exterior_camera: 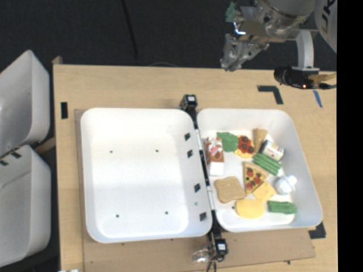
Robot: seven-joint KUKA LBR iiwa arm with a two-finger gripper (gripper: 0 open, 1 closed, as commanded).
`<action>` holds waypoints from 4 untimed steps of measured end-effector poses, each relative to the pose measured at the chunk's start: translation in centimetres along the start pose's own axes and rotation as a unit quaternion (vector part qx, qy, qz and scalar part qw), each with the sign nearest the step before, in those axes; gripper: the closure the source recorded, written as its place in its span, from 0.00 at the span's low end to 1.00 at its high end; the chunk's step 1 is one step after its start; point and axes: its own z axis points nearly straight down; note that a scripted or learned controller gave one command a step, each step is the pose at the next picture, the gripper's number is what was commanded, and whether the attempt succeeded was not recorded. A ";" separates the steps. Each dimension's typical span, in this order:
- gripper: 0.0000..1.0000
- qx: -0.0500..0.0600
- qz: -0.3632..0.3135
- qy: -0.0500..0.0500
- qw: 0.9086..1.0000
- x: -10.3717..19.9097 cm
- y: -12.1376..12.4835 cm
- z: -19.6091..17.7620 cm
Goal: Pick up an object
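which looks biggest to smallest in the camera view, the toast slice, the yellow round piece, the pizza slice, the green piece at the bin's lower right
1. toast slice
2. yellow round piece, close to the toast, so that order is unsure
3. pizza slice and green piece look about alike; I won't rank them

All lie in the right bin.

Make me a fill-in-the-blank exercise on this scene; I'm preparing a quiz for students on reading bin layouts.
1. All the toy foods lie in the ____ bin.
2. The gripper hangs above the bench's ____ edge, outside both bins.
3. The slice of toast lies just left of the ____ slice with red toppings.
4. The yellow round piece lies near that bin's ____ wall.

Missing words: right; far; pizza; near
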 end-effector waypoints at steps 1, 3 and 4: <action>1.00 0.012 0.000 0.000 1.000 2.4 -1.6 8.3; 1.00 0.014 0.000 -0.001 1.000 11.9 1.8 5.5; 1.00 -0.002 0.002 0.001 1.000 9.5 0.1 -11.0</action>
